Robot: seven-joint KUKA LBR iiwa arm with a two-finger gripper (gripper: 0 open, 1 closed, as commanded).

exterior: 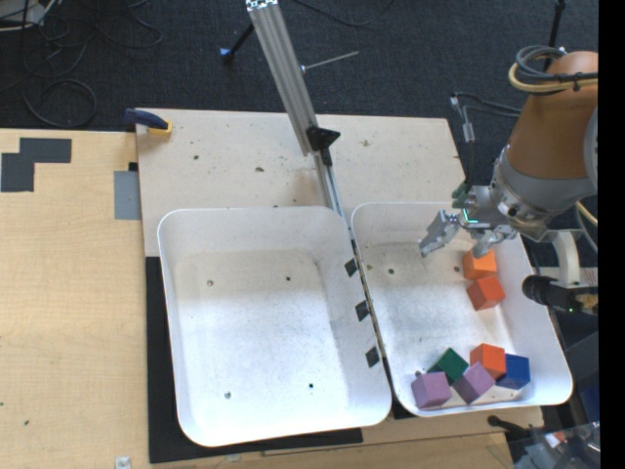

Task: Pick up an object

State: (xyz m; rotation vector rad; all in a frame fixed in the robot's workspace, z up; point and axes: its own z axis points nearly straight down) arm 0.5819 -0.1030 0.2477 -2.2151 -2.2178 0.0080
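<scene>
The jaws [467,234] stand open over the right bin [410,301], holding nothing. Just below-right of them lie two orange blocks [482,277], the nearer partly hidden by the gripper; more coloured blocks [471,373] cluster farther down.

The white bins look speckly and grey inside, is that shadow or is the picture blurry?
In the camera view the left bin and right bin carry small dark specks plus soft grey shading; the light is even, without glare. The blocks' edges look sharp, while the hand is slightly soft.
</scene>
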